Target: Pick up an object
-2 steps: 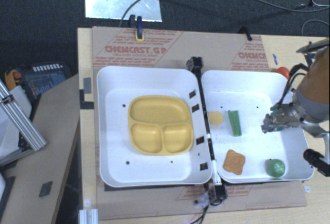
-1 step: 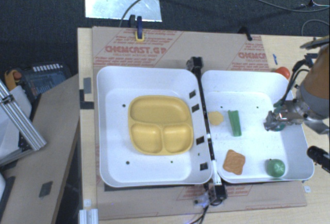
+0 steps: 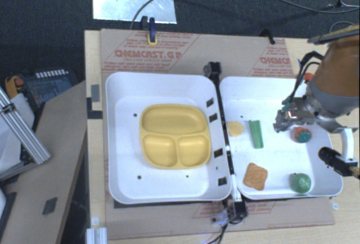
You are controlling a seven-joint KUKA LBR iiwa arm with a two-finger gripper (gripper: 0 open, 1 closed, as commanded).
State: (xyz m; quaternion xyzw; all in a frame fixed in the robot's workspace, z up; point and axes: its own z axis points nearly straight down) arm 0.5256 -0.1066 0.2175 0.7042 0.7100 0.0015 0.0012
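The grey two-finger gripper (image 3: 289, 118) hangs at three o'clock in the right white bin (image 3: 270, 86); its grasp I cannot tell. A small round orange-and-teal toy (image 3: 302, 135) lies just beside it at five o'clock. Descending off-centre could nudge the toy away.

Bench (image 3: 95, 141) with cardboard sheet (image 3: 185, 49), two white bins (image 3: 121, 141) (image 3: 264, 88) side by side on it.

Red print "CHEMCAST GP" on the brown paper-masked sheet (image 3: 169, 49), just behind the left white bin (image 3: 118, 141) | second red print on that sheet behind the right white bin (image 3: 270, 85), probably the same word, partly hidden.
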